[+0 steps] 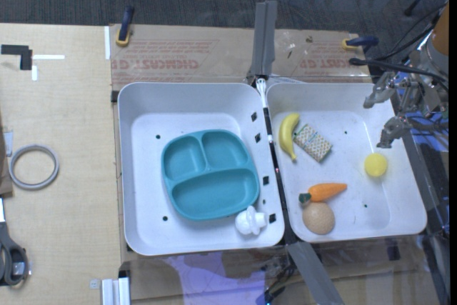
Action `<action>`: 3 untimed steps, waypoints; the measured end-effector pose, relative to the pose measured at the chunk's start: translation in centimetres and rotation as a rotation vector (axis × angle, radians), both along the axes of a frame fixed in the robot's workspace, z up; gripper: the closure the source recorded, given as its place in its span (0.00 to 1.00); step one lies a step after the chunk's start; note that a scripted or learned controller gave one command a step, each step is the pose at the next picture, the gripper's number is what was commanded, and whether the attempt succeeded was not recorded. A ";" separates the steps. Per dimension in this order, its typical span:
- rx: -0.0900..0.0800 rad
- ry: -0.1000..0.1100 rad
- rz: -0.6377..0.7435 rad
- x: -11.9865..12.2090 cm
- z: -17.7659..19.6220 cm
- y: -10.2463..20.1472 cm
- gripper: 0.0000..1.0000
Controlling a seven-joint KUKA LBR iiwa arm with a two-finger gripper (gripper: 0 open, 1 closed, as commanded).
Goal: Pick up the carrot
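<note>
we are at the very start of the pick, by our reading: the gripper [389,126] hangs over the far right corner of the right bin [407,221], well apart from the carrot [327,191], and nothing is between it and the bin floor. whether its tips are spread or pressed together we cannot tell from this slanted view; the metal parts there blur into the cabling behind.

the carrot lies in the near half of the right bin, toward the bin's left side. it rests flat, its length running left to right, the green top end at the left and the orange body tapering to the right. just on its near side sits a tan egg-shaped ball [318,218], close enough that the two look to be touching or nearly so. a yellow ball [375,165] lies to the far right of it, apart, and a banana [288,135] and a small patterned block [313,142] lie farther off toward the far left.

the next move, we judge, calls for carrying the gripper left and nearer, over the orange body, then turning it so it closes across the carrot's narrow width, from near to far. the tan ball crowds the near side, so aiming toward the tapered right end should give more room. the left bin [136,175] with its blue divided plate [211,175] plays no part.
</note>
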State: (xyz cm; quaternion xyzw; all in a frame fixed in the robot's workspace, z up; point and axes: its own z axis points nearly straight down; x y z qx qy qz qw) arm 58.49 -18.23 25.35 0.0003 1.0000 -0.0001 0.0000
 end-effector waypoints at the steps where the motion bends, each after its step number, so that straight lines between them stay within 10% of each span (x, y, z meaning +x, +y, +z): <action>1: 0.001 0.001 -0.066 -3.2 -13.3 8.4 0.00; 2: -0.002 -0.017 0.247 -5.6 -15.7 8.7 0.00; 3: -0.002 -0.014 0.251 -5.6 -15.0 8.8 1.00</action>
